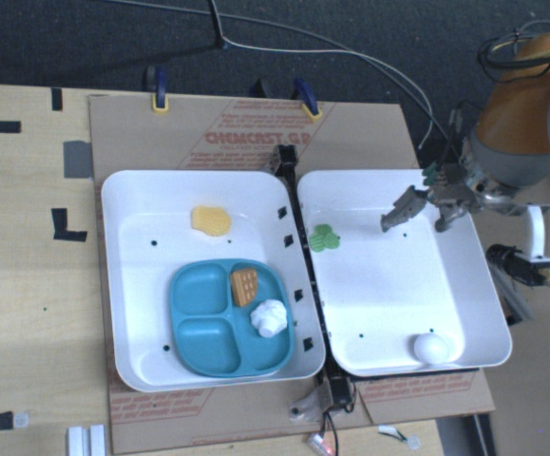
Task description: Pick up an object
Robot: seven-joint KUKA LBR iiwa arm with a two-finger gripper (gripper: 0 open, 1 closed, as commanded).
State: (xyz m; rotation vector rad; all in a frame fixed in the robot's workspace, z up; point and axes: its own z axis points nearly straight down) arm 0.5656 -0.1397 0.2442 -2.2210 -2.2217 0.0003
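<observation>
1. No object named by the task. Likeliest target, my guess: green piece [324,237] in the right bin [464,283], lying on the floor at the bin's left side, just beside the divider wall. Nothing touches it.
2. Other candidate in the same bin: white ball [432,348], at the near edge toward the right corner, well apart from the green piece.
3. Gripper [419,211] sits over the far right part of the right bin, fingers spread apart, nothing between them. Two dark fingers point down and left toward the bin floor. Whether the tips touch the floor can't be told.
4. Arm [512,131] enters from the right; orange band shows above the wrist.
5. Step in hand, as I judge: approach, before any grasp. No object lifted.
6. Next move calls for: travel left across the bin to centre over the green piece, drop, close. It's small and flat-looking and near the wall, so fingers need room on the divider side.
7. Left bin [123,255]: blue divided tray [199,335] holding a tan waffle-like piece [244,285] and a white lump [269,318]; yellow piece [212,220] on the bin floor beyond the tray. All well away from the gripper.
</observation>
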